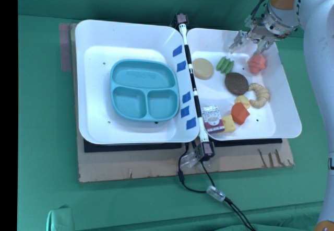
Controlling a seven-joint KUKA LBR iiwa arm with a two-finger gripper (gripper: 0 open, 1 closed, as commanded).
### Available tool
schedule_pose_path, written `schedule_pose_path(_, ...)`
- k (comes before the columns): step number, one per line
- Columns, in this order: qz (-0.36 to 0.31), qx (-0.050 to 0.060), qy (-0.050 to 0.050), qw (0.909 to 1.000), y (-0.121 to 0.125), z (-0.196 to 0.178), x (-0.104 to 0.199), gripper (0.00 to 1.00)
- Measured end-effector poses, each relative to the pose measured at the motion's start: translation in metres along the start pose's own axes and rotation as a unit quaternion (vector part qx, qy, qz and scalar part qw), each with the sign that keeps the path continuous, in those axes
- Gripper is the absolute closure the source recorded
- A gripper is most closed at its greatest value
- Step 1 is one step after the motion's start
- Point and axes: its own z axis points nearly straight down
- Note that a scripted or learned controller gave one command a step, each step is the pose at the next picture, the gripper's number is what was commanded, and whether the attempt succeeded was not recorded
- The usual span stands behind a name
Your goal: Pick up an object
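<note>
The claw (pixel 249 41) hung spread wide with nothing in it above the far edge of the right bin (pixel 290 120). Just beside it, near the far right corner, lay a small red toy (pixel 256 62), the likeliest pick. It looked light, stiff and smooth, best pinched across its middle. Green beans (pixel 225 64) lay near the far edge.
</note>
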Motion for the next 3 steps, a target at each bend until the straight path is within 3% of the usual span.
schedule_pose_path(3, 0.001, 0.002, -0.002, 1.0, -0.002, 0.006, 0.016, 0.0)
